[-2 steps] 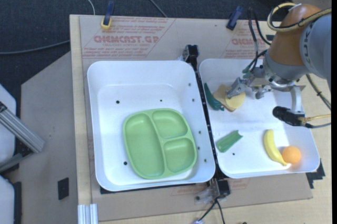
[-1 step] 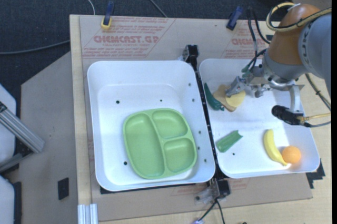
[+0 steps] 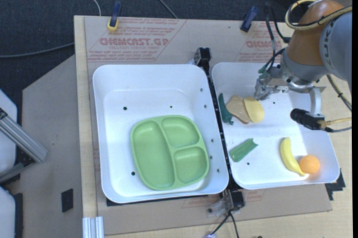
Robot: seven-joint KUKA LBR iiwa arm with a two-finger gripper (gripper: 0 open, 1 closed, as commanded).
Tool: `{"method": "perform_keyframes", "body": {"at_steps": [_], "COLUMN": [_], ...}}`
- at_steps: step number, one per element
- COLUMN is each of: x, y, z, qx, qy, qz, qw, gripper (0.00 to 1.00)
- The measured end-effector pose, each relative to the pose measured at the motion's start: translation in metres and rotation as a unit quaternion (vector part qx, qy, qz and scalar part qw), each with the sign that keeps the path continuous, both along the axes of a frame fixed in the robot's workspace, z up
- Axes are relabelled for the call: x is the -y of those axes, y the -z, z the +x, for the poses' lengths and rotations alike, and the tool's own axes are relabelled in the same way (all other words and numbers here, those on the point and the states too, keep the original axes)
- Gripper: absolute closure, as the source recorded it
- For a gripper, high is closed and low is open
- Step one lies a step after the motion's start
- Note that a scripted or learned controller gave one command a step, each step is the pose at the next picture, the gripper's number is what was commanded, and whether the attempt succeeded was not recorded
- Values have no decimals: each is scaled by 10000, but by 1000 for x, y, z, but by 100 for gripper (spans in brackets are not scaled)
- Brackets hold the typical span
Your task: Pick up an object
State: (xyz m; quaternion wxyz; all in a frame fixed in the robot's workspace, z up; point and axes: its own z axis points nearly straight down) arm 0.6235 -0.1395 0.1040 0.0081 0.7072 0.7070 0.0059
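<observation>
Beneath the gripper [image 3: 263, 90], a tan object [image 3: 245, 109] lies partly hidden.

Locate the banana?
Banana lies in the right bin, near its lower right corner, touching the orange on its right.

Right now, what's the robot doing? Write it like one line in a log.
gripper: above right bin, near tan lump | held: nothing seen | banana, orange: touching | left bin: green tray
</observation>
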Motion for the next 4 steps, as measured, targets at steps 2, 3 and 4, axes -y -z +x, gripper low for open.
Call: {"method": "perform_keyframes", "body": {"at_steps": [2, 3, 4], "x": [4, 4, -48], "y": [-103, -107, -99], "z": [10, 10, -11], "qx": [-54, -80, -123], "qy": [-6, -6, -24], "qz": [1, 7, 31], "qw": [10000, 10000, 9999], "gripper": [100, 100, 100]}}
